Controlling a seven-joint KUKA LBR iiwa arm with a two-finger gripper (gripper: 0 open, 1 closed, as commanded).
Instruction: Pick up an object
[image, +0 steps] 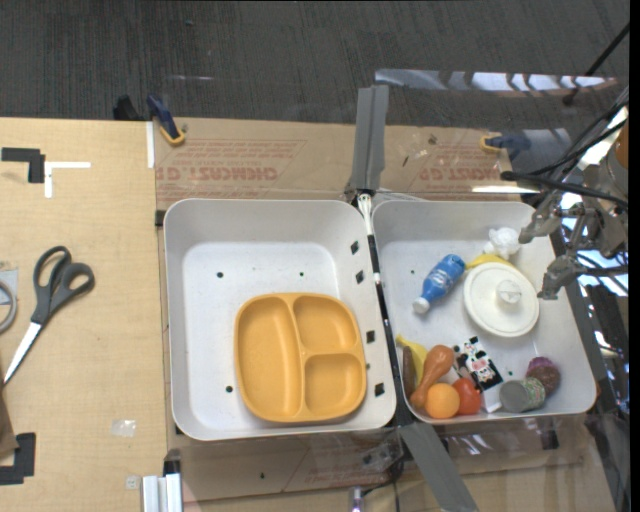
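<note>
White plastic walls keep your pickable clutter corralled in the right bin (400, 240), blue bottle (440, 281) beside the white lid (501, 297), while the gripper (548, 252) hangs at its right rim, fingers apart and holding nothing.

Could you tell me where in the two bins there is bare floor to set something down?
Left bin: above and left of the yellow tray. Right bin: upper-left, above the blue bottle. Crowded around the white lid and toys at its front edge.
</note>
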